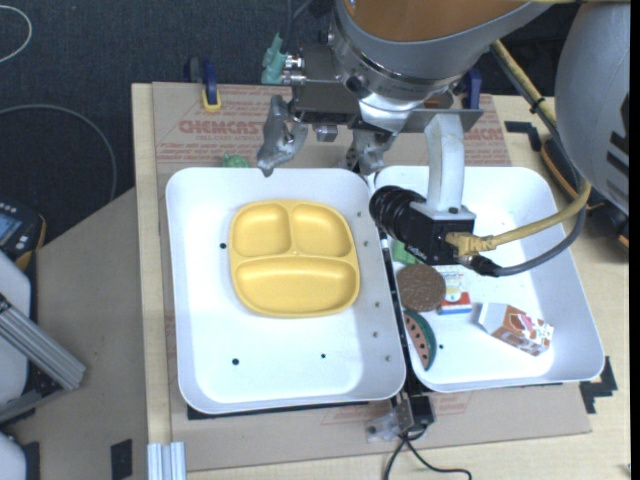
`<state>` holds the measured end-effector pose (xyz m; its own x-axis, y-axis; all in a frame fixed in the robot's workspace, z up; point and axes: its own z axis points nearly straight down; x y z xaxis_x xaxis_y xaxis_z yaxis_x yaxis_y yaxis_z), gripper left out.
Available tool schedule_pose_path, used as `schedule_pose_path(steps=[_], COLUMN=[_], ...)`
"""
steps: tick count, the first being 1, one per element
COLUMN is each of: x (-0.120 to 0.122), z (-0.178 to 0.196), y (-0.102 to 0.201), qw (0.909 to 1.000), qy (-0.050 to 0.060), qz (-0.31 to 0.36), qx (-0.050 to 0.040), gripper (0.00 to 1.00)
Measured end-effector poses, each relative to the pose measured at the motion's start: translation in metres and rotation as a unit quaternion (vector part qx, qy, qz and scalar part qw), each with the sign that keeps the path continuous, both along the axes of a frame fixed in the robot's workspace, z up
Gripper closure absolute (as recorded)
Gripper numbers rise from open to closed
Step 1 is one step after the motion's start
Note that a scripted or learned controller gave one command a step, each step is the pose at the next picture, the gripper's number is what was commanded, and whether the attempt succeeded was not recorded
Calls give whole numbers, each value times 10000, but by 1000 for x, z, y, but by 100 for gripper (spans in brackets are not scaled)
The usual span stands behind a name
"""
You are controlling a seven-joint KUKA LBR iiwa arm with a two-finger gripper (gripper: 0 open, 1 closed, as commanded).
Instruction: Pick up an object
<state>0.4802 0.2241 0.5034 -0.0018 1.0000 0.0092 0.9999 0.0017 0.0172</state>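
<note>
- The gripper [318, 151] hangs over the far rim of the left bin [195, 268], close to the ridge where the two bins meet.
- Its two metal fingers [275, 148] stand well apart, and nothing sits between them.
- Just below the gripper toward the camera, a yellow divided plate [294, 256] lies flat in the middle of the left bin, with two small compartments on its far side and one wide one on its near side.
- To the gripper's right and nearer the camera, a black cylindrical camera unit [415, 226] on a white bracket hangs over the right bin [560, 268], with a yellow cable [530, 230] running off it.
- Beyond that unit, toward the near edge of the right bin, lies a brown round cookie-like disc [421, 286].
- Just beside the disc is a small white card with red and blue print [455, 300].
- A watermelon-slice toy [423, 338] rests against the bin's left wall, nearer the camera than the disc.
- Farthest from the gripper, a small printed carton [515, 328] lies tilted in the right bin's near corner.
- A small green item [235, 161] sits on the cardboard just left of the gripper, outside the bins; I cannot tell what it is.
</note>
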Motion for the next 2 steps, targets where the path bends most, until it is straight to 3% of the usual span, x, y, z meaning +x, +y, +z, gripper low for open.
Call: schedule_pose_path(steps=[1, 2], x=[-2, 60], z=[-127, -239], y=[-55, -40], qw=[9999, 9999], qy=[146, 147], qz=[-39, -17], qx=[-79, -70], gripper=[100, 100])
